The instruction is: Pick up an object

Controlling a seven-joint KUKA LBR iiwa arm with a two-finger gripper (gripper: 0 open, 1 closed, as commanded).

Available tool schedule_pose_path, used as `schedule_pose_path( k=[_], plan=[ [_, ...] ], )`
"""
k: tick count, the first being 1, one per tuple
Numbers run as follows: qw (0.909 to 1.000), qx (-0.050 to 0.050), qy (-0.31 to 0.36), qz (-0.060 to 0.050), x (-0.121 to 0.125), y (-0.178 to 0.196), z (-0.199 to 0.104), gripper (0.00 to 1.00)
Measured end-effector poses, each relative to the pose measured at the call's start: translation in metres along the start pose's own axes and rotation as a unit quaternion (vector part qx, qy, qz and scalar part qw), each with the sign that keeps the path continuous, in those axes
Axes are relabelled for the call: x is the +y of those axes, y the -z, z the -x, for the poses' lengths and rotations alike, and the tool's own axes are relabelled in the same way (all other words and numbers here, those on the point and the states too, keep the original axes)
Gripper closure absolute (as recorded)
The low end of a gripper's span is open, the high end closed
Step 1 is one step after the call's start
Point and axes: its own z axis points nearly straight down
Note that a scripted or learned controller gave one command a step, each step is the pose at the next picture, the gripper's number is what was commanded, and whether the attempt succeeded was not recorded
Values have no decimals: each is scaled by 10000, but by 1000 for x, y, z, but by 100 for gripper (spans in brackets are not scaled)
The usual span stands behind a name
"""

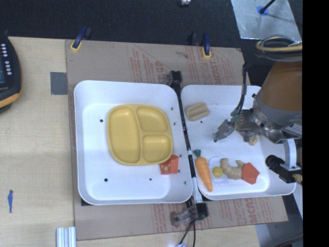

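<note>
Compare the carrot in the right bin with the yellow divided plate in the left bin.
The carrot is orange, narrow and tapered; the plate is pale yellow, broad and rounded. The carrot lies along its bin's left wall; the plate sits mid-bin. The plate has three compartments; the carrot is solid. Both rest untouched in white bins.

Pale wooden bench (36,153) under dark floor (128,9).
Brown cardboard sheet (133,60) clamped by blue clips (80,37) at frame's top.

Lab bench (36,138) with clamped bins (87,138)
</note>
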Motion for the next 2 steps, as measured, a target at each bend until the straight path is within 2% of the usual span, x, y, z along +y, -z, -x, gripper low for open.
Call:
schedule_pose_path(
  k=[1, 2],
  plan=[
    [10000, -23, -33, 31, 37, 3, 78, 0],
    [10000, -37, 11, 44, 81, -107, 103, 0]
  ],
)
